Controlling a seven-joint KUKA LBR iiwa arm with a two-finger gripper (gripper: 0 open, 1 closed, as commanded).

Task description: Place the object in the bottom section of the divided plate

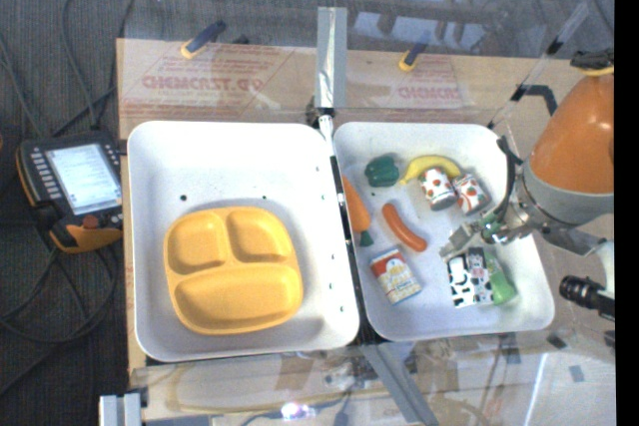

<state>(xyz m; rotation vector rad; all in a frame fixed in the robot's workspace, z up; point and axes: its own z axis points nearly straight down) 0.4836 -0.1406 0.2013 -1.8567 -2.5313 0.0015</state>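
My pincer (477, 236) hangs low over the right bin (519, 314) — its grip I cannot tell — just above a cow-patterned carton (462, 280). The glossy yellow divided plate (233, 267) sits in the left bin (150, 175).

The arm (574, 145) is cut off at the right edge. The gripper (486, 232) is too small and cluttered to read. A carrot (356, 208) lies partly behind the right bin's rim (344, 214). The carton's (396, 275) print is illegible.
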